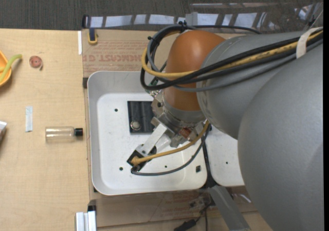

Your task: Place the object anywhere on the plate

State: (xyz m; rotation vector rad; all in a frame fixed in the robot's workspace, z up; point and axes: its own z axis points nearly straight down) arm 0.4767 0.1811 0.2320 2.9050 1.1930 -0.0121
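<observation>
A flat black rectangular object [139, 113] with a small silver round piece [135, 125] on its lower part lies in the upper middle of the left white bin [103, 137]. My gripper [163, 116] hangs below the orange band, over the bin, right at the black object's right edge. The bulky wrist covers most of it. I cannot tell whether it touches the object.
The grey arm hides most of the right bin [226, 165]. A tiny black piece [198, 169] lies near the left bin's lower right corner. On the wooden bench to the left are a clear bottle with a black cap [62, 132], a pale strip [29, 119], a small red disc [35, 61] and an orange item [4, 69].
</observation>
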